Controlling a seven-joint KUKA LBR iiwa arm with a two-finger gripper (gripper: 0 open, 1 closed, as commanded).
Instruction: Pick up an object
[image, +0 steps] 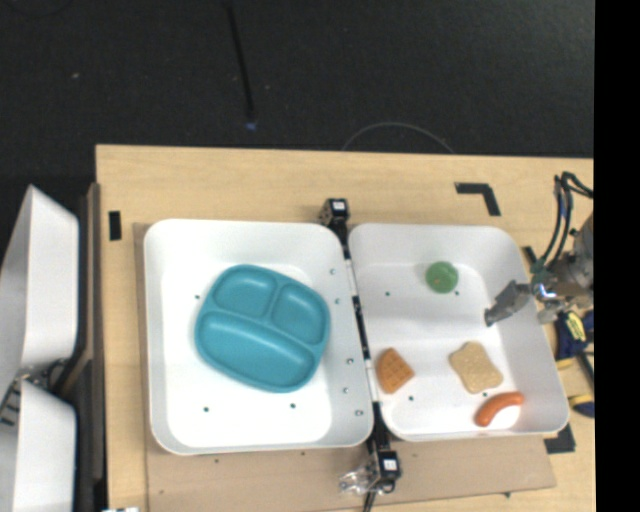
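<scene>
Currently the gripper (505, 303) sits at the right rim of the right bin (400, 240), at mid height of the frame's right side. Only a grey fingertip shape is clear; whether it is wide or narrow I cannot tell, and nothing is seen held in it.

Candidate objects, all in the right bin:
- tan bread-like piece (475, 366): just below and slightly left of the gripper, the nearest; long axis runs diagonally, upper left to lower right.
- orange sausage-like piece (497, 409): further down, near the bin's lower right corner, long axis roughly horizontal with a slight tilt.
- green ball (441, 276): left and slightly above the gripper, lying apart from the others.
- orange waffle-like square (394, 370): lower left of the bin, farthest.

Judgement: shortest move is down-frame to the bread piece. The sausage lies near it and near the bin wall, which could crowd a grasp.

The left bin (170, 400) carries a blue divided plate (262, 326), well apart. Bench (250, 180) around bins.
</scene>
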